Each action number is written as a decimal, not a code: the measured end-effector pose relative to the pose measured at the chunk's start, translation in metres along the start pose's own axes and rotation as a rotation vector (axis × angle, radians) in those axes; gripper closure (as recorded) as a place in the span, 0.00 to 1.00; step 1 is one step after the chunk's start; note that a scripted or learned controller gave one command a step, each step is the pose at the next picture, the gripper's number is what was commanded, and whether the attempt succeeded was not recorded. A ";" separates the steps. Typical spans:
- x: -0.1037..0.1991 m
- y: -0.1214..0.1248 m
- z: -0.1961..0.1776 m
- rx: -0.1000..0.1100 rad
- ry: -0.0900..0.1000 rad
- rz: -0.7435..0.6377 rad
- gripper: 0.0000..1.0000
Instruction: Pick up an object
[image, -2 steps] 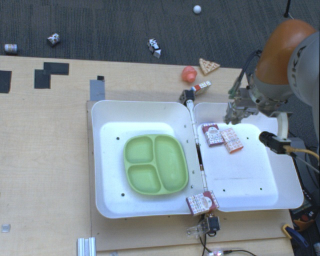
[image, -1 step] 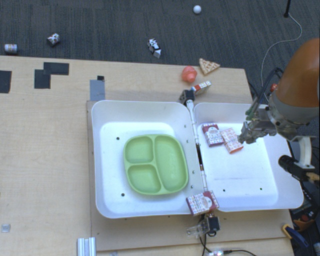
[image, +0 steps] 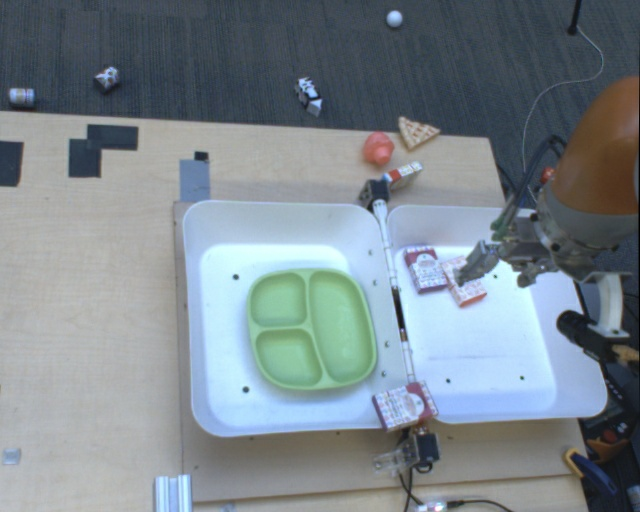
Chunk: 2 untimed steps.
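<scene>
One fixed camera high above the bench (image: 90, 300), slanted down over both white bins (image: 200, 330).

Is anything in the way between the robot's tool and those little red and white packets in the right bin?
Nothing visible is. The tool sits right at the nearer packet, and the other packet lies beside it on the bare white floor of the right bin.
</scene>
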<state>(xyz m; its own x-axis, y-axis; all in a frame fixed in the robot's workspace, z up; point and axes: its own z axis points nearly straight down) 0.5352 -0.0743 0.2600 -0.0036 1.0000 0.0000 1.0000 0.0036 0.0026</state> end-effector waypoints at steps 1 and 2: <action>-0.016 -0.035 0.118 0.002 0.000 0.002 0.00; -0.014 -0.044 0.173 -0.005 0.000 0.003 0.00</action>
<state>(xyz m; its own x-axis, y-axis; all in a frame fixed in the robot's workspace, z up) 0.4917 -0.0884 0.0866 -0.0011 1.0000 -0.0004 1.0000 0.0011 0.0072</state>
